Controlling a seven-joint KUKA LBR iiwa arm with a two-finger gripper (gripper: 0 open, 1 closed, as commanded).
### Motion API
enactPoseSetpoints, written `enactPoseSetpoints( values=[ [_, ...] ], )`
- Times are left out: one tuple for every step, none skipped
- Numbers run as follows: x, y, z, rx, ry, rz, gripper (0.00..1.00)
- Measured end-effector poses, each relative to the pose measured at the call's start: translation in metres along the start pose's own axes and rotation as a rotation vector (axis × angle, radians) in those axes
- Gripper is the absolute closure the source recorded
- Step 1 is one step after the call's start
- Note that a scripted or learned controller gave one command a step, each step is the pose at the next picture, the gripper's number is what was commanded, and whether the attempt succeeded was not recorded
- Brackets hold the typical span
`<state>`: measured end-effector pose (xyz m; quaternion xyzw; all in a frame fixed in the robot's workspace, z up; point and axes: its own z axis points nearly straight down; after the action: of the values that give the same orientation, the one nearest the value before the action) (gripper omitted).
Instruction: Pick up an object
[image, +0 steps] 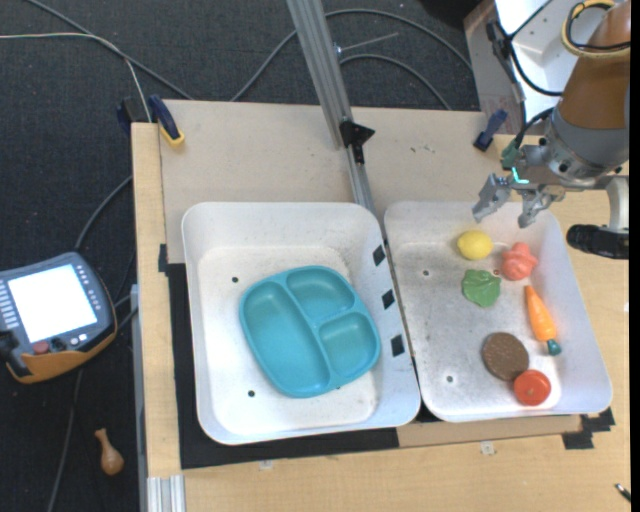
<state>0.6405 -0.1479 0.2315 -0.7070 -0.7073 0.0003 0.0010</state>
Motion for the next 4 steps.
enactPoseSetpoints(
  values=[
    [0.0,0.0,-0.001,-0.002,0.0,0.0,0.0],
    [-0.003,0.004,0.043,0.003,0.0,0.001,0.0],
    [-0.005,0.006,0.086,0.004,0.0,0.0,0.0],
    [-0.007,-0.002,0.131,0.005,0.001,0.001,0.0]
  ],
)
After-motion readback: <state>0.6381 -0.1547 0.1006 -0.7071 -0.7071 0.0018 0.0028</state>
